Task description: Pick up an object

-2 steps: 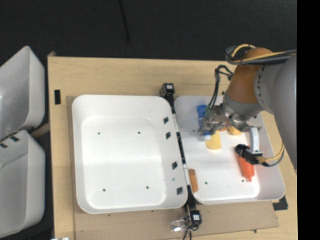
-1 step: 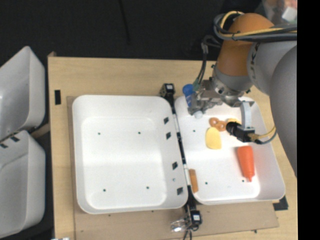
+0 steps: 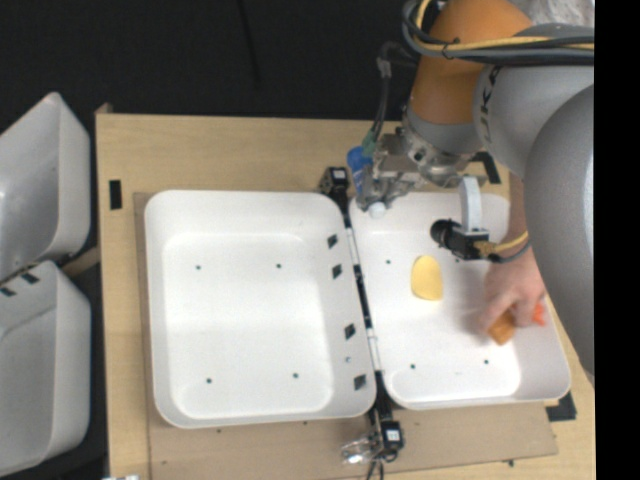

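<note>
A pale yellow rounded object (image 3: 427,278) lies near the middle of the right bin (image 3: 440,368). At that bin's right side rests a pinkish tan object (image 3: 513,293) with an orange block (image 3: 502,331) against its near end and a small red-orange piece (image 3: 540,315) beside it. My gripper (image 3: 373,194) hangs over the far left corner of the right bin, close to the divider between the bins. It is apart from the yellow object, up and to its left. Nothing is visibly held.
The left bin (image 3: 240,308) sits beside the right one, joined by a strip with black clips (image 3: 352,273). The bulky grey arm (image 3: 545,138) covers the far right of the bench. White housings (image 3: 35,268) stand at the left edge.
</note>
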